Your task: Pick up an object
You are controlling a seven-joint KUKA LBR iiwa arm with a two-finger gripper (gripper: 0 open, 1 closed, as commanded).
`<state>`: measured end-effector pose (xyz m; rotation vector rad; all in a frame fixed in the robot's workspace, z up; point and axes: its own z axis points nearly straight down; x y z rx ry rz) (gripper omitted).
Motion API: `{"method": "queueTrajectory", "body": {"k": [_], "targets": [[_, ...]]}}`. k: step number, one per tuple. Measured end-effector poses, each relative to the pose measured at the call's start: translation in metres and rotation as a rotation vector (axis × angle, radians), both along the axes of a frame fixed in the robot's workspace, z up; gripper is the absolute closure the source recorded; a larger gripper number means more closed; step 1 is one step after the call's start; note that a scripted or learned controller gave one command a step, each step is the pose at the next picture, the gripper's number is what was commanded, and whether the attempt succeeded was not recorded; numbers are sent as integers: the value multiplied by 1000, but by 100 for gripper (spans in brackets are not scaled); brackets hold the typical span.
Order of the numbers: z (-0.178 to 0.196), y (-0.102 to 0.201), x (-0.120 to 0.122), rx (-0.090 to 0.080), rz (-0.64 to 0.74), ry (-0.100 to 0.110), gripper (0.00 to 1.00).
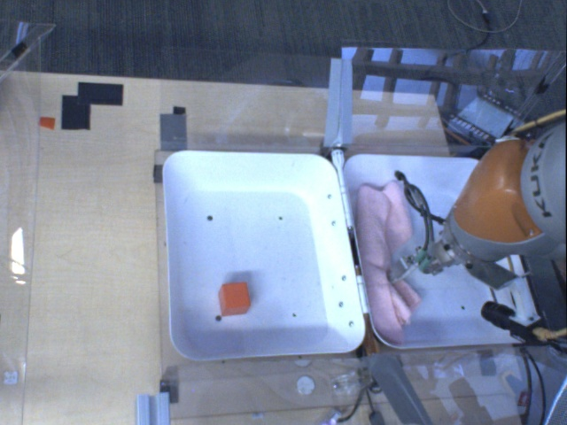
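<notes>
A pink folded cloth [383,237] lies along the left wall of the right bin [461,321]. My gripper [409,266] reaches in from the right and hangs low over the cloth's right edge, near its lower half. A small orange cube [235,298] sits in the lower left part of the left bin [257,193], far from the gripper.
The arm's orange band and grey wrist [500,206] cover the right side of the right bin. A ridge [350,237] divides the two bins. Cables and a metal frame [416,96] stand behind the bins. Black and orange marks [84,104] lie on the bench at far left.
</notes>
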<state>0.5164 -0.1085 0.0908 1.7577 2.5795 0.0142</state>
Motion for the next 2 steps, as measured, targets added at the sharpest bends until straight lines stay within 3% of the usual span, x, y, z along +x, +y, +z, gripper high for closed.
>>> {"method": "queueTrajectory", "body": {"k": [1,2], "targets": [[0,16,-20,3,-184,-6,0],[93,36,21,2,76,13,0]]}}
